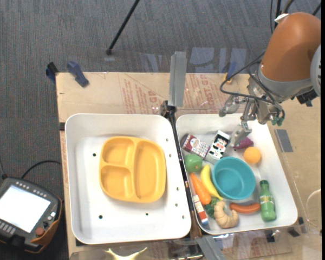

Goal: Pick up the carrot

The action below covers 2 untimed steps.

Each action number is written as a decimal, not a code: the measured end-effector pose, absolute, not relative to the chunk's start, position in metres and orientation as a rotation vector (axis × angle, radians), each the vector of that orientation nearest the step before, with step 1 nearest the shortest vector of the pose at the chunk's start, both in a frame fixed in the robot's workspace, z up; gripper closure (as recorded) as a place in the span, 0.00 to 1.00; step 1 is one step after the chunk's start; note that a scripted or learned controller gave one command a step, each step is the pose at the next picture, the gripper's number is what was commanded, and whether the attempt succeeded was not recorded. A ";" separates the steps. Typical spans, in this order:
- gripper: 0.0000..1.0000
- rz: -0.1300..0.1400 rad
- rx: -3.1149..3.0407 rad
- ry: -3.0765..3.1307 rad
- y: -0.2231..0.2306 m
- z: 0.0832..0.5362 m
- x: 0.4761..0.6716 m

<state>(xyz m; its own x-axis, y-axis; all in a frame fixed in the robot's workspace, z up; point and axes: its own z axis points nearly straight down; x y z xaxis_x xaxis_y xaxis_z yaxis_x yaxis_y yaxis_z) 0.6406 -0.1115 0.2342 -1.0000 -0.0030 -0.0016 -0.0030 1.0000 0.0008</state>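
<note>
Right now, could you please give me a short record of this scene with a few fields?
target: carrot, lying in the right bin near its left wall
beside target: banana to its right, green apple above it in the view
other contents: teal bowl, orange, green bottle
left bin: yellow divided plate
gripper: over the right bin's far side, apart from the carrot

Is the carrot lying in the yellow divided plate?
No, the carrot lies in the right bin beside the banana, while the yellow divided plate sits in the left bin.
</note>
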 end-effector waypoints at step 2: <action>0.00 0.001 -0.056 3.143 -0.050 0.187 0.518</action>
<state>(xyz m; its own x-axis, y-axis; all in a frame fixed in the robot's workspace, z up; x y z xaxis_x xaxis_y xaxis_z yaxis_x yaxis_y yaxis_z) 0.5181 -0.0501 0.1869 -0.9994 -0.0358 0.0020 -0.0358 0.9994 0.0008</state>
